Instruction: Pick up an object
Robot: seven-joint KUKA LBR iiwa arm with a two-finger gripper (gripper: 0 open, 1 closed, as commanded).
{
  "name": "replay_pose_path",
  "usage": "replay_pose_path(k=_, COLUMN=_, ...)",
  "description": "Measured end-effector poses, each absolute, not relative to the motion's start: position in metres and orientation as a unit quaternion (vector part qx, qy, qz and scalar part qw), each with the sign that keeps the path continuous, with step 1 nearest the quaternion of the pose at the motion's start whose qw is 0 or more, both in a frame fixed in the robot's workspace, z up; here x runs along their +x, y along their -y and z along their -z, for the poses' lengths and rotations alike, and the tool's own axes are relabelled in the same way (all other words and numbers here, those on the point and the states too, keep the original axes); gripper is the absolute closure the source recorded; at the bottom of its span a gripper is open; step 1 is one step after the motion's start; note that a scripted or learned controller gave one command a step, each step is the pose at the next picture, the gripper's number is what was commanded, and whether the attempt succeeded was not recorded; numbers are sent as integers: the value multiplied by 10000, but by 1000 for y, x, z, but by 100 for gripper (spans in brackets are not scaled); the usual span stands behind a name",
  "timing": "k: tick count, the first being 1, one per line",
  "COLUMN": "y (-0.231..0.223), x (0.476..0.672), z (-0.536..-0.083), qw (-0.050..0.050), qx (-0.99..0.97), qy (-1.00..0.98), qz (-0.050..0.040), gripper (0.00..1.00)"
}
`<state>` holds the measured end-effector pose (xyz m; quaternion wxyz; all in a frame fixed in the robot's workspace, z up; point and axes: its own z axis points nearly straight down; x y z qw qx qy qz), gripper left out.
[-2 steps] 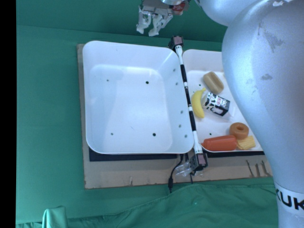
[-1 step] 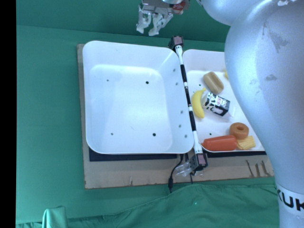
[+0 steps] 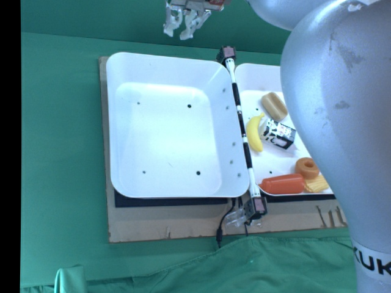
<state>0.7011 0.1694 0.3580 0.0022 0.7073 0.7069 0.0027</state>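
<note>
The grey arm overhangs the right white bin holding a yellow banana, orange sausage and ring. The tool, fingers spread and empty, hangs beyond the left bin.

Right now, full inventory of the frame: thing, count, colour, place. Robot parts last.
left bin: 1, white, left half of the bench board
right bin: 1, white, right of it, partly behind the arm
divider strip: 1, black and white, between the two bins
banana: 1, yellow, right bin near the divider
bread roll: 1, tan, right bin, far side
small carton: 1, black and white, right bin, just right of the banana
doughnut: 1, orange-brown, right bin, near side
sausage-shaped item: 1, red-orange, right bin, near edge
waffle-like piece: 1, yellow, right of the sausage-shaped item
cloth: 1, green, covers the bench
arm: 1, grey, right side
gripper: 1, pale, past the left bin's far edge, holding nothing
</note>
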Motion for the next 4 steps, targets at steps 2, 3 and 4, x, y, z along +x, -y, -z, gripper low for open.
replay_pose_path(k=2, y=-166, x=701, z=-348, qw=20, qx=7077, qy=-7065, qz=-24, gripper=100)
replay_pose_path(k=3, y=-168, x=701, z=-333, qw=7, qx=7080, qy=-7062, qz=0, gripper=100)
replay_pose_path(k=4, y=-167, x=701, z=-315, qw=9, qx=7080, qy=-7062, qz=1, gripper=100)
